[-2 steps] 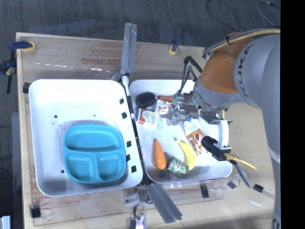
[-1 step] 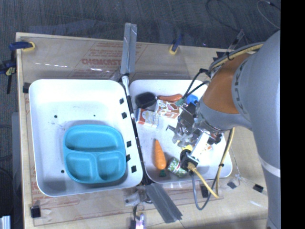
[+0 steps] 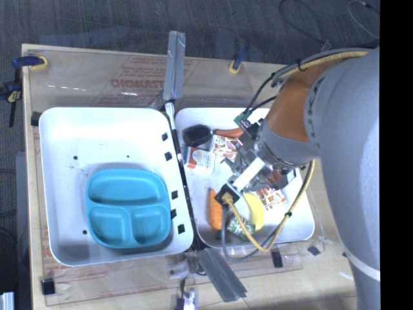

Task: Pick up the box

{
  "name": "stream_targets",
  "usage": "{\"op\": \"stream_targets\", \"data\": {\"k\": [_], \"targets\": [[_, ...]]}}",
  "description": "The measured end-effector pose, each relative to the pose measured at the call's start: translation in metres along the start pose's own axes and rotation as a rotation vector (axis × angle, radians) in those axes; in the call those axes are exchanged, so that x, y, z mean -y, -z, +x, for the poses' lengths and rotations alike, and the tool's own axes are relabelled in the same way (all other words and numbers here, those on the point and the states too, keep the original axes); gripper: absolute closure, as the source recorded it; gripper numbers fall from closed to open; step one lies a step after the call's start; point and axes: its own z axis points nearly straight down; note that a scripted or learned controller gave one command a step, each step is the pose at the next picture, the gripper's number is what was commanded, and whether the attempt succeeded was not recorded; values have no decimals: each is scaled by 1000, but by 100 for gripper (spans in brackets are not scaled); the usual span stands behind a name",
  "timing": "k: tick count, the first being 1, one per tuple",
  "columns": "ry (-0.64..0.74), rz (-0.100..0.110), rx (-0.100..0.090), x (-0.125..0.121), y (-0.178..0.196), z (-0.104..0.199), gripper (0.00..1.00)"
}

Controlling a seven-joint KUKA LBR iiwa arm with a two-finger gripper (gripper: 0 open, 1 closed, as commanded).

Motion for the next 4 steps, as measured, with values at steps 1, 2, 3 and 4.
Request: {"op": "stream_targets", "data": {"k": [1,2,3,4], "targets": [[-356,2,3,0,-19,10,100],[-361,2,2,22,-42,13,100],[-293,-3,0,75,60,48,100],[-364,-7,-3,79,176,50,100]]}}
